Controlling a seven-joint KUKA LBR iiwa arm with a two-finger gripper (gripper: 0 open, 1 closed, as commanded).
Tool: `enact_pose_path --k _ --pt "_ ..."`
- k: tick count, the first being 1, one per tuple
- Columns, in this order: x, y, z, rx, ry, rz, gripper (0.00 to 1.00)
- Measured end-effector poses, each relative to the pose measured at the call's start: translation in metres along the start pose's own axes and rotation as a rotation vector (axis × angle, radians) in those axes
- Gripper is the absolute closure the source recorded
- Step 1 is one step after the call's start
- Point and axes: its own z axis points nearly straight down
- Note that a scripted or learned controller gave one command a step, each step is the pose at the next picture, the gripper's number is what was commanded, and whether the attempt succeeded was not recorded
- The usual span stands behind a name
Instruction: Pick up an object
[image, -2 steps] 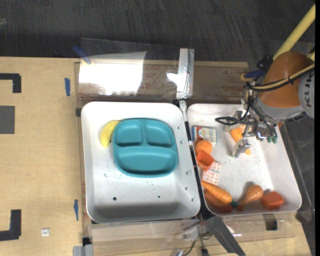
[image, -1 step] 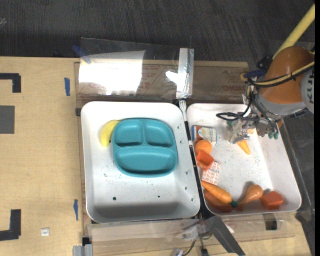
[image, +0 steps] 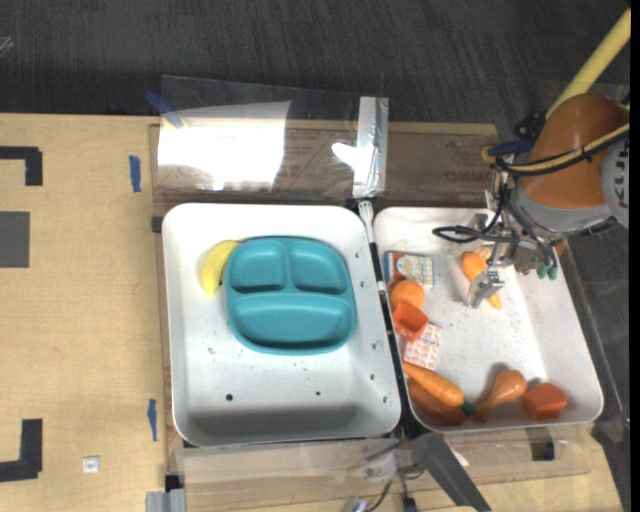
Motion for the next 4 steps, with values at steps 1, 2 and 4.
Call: enact_pose_path --k 1,2,4 --pt "-0.016 -0.007 0.015 -0.001 0.014 0.005 0.00" --pt "-0.016 -0.008 0.015 -0.002 0.014 0.014 0.00" --pt "-0.020 -0.007 0.001 -0.001 0.001 0.013 0.00"
